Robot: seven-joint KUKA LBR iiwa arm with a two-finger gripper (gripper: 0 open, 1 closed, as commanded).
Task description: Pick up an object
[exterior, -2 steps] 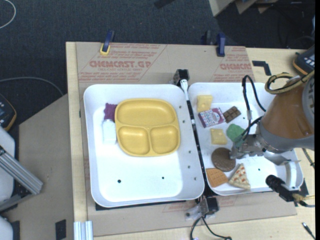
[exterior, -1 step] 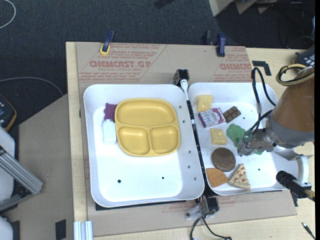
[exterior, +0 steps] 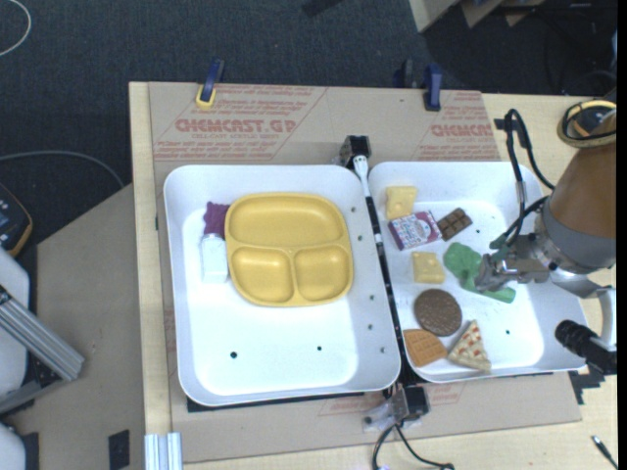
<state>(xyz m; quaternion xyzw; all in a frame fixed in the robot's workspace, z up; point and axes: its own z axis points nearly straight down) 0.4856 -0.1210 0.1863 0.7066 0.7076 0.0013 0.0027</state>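
The right bin (exterior: pixel 529 346) holds several toy foods: a yellow cheese block (exterior: pixel 400 202), a purple-and-white packet (exterior: pixel 412 229), a brown chocolate piece (exterior: pixel 453 223), a small yellow square (exterior: pixel 428 266), a green toy (exterior: pixel 462 261), a round brown cookie (exterior: pixel 437 311), an orange waffle (exterior: pixel 424 347) and a pizza slice (exterior: pixel 470 348). My gripper (exterior: pixel 493 274) is low in this bin, right against the green toy's right side. Its fingertips are hidden behind the gripper body.
The left bin (exterior: pixel 284 360) carries a yellow divided tray (exterior: pixel 289 247), with a purple item (exterior: pixel 215 217) and a white bottle (exterior: pixel 213 258) at its left. The arm's orange band (exterior: pixel 588 199) hangs over the right bin's right edge. Clamps stand at the bench's back.
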